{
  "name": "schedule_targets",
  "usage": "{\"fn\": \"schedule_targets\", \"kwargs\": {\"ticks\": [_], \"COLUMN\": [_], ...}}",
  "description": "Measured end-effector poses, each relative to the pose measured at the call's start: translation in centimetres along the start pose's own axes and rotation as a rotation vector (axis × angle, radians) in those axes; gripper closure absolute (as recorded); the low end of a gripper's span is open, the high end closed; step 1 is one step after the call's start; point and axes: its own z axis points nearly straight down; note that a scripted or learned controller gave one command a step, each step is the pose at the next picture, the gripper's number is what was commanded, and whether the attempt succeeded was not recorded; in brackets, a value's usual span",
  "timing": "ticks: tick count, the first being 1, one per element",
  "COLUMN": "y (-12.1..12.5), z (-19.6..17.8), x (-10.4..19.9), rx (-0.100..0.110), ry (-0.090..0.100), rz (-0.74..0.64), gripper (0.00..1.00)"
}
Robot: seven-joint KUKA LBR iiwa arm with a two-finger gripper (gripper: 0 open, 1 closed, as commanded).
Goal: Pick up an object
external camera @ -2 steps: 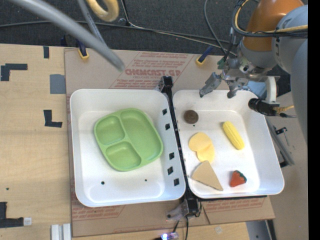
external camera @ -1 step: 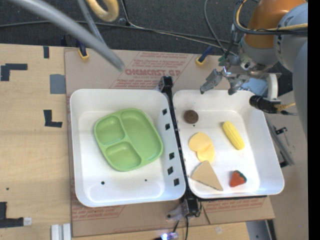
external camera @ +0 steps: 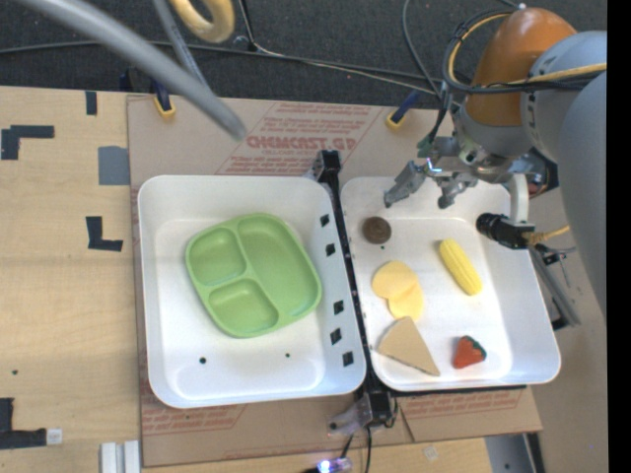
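Open pincer (external camera: 426, 187) above right bin (external camera: 513, 368)

A wooden counter (external camera: 59, 294) fills the left of the frame, marked with black tape (external camera: 99, 233); a printed cardboard sheet (external camera: 296, 136) lies centre; dark carpeted floor (external camera: 325, 13) runs along the top.

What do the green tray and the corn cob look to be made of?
Green tray: likely moulded plastic, smooth and matte, one even colour with rounded compartment walls. Corn cob: probably a plastic or rubber toy, uniform yellow with a slight sheen; the kernel texture is too small to make out.
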Motion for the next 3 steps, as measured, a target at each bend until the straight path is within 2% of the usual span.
{"fn": "schedule_targets", "kwargs": {"ticks": [2,3], "y": [-0.1,0.0], "z": [9.8,8.5], "x": [0.4,0.5], "rx": [0.001,-0.003], "ry": [0.0,0.0], "rz": [-0.001,-0.002], "gripper": [0.0,1.0]}}
